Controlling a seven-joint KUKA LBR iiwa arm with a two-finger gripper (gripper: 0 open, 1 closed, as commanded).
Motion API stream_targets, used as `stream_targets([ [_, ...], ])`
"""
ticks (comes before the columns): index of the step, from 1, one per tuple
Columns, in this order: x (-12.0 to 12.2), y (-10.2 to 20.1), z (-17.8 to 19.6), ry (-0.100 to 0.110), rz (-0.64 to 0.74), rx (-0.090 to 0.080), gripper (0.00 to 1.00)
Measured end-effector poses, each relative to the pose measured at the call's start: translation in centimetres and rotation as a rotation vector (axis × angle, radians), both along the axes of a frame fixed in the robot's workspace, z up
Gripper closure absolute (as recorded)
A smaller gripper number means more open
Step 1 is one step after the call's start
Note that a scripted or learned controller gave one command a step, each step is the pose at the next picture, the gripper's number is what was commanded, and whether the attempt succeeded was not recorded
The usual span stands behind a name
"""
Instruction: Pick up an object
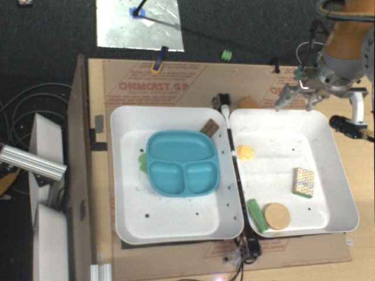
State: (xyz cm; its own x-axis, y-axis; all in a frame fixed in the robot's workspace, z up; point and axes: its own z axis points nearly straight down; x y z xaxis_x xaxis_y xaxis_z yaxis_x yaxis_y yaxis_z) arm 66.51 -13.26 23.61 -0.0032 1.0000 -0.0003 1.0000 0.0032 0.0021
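Nothing is picked yet: my claw (299, 100) hangs spread wide and holds nothing, above the far rim of the right bin (337, 157). All 4 candidates lie inside it: a soft yellow lump (245, 152), a patterned flat box (303, 182), a tan disc (277, 216), a green stick (256, 215).

Bench (176, 84) under two white bins (132, 215)

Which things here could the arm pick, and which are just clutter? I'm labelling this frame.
Pickable: blue tray, yellow piece, patterned block, tan disc, green stick; gripper above the right bin.

Clutter: cables, foil sheet.
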Motion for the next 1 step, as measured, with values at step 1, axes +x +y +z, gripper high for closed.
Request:
stream_targets([
  [1, 0.04, -3.51, -14.33, 0.01, -0.004, 0.001, 0.0],
])
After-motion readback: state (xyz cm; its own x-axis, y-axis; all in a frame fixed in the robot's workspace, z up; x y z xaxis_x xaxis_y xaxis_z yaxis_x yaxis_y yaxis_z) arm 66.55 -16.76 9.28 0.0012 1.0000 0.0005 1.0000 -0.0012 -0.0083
